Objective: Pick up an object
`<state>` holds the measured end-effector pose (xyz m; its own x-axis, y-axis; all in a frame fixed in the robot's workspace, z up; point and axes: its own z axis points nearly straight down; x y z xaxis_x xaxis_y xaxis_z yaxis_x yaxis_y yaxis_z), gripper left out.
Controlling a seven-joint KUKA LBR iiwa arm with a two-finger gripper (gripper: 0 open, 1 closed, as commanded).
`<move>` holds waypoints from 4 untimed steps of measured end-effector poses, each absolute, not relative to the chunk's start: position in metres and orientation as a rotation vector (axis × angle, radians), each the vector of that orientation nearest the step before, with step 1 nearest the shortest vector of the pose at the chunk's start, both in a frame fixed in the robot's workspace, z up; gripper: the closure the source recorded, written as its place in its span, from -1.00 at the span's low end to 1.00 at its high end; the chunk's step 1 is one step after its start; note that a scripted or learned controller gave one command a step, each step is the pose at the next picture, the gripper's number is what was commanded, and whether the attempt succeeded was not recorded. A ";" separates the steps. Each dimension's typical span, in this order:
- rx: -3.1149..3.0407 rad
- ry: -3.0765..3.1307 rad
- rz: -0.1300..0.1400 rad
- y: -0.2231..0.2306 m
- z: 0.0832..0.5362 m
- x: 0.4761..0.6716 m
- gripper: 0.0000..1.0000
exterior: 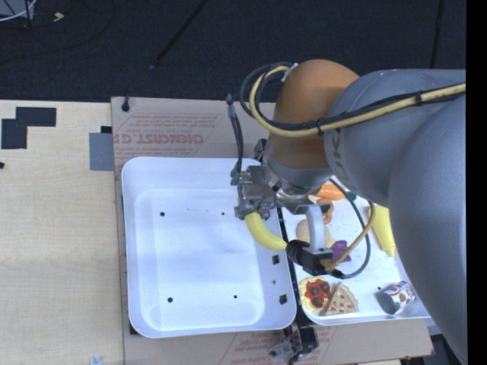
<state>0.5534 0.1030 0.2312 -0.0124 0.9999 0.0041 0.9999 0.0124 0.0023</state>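
Note:
My gripper point(253, 208) hangs over the right rim of the left bin point(152, 204), below the orange wrist band. A yellow banana point(266, 234) has its upper end between the fingers, and the gripper is shut on it. The banana curves down and to the right, over the gap between the two bins. The wrist hides the fingers' upper parts.
The right bin point(358, 316) holds an orange carrot point(332, 192), a yellow piece point(383, 233), a purple item point(339, 248), a pizza slice point(343, 302), a small plate with red fruit point(316, 290) and a silver-white object point(396, 296). The arm covers much of that bin.

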 end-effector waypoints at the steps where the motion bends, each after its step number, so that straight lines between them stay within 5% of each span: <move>1: -2.214 -2.222 0.005 0.130 0.254 0.505 1.00; 2: -2.217 -2.223 0.003 0.181 0.282 0.475 1.00; 3: -2.226 -2.226 -0.016 0.138 0.447 0.477 1.00; 4: -2.219 -2.218 0.015 0.138 0.368 0.479 1.00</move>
